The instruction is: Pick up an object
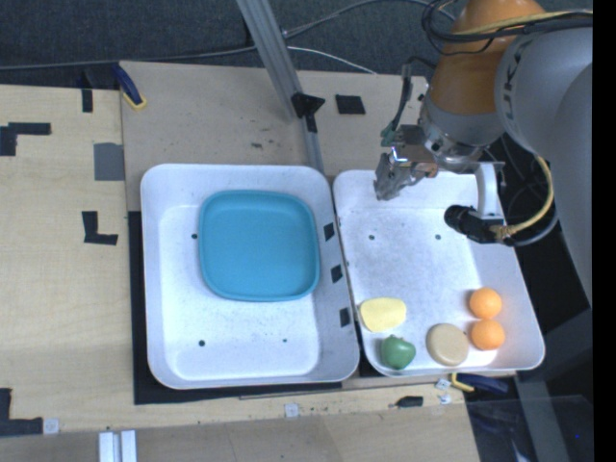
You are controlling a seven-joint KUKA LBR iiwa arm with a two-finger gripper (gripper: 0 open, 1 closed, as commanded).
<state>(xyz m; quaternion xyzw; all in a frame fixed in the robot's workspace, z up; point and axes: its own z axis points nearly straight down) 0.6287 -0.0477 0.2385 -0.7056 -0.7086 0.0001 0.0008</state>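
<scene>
Hand: the hand [389, 187] hangs over the far left corner of the right bin [423, 248], at the end of the grey arm [539, 75] with its orange band; whether it is apart or together cannot be told, and nothing shows in it.
Yellow piece: a flat yellow object [383, 313] lies well below the hand, at the near left of the same bin.
Green piece: a green object [396, 352] sits just beyond the yellow one, in the near corner.
Tan piece: a round tan object [448, 344] lies near the green one, further toward the arm's side.
Orange pieces: two orange balls [486, 319] rest close together beside the tan piece, well apart from the hand.
Left bin: the left bin [173, 287] holds a blue plate [258, 243], across the divide from the hand.
Counter: the tan counter [192, 104] carries both bins.
</scene>
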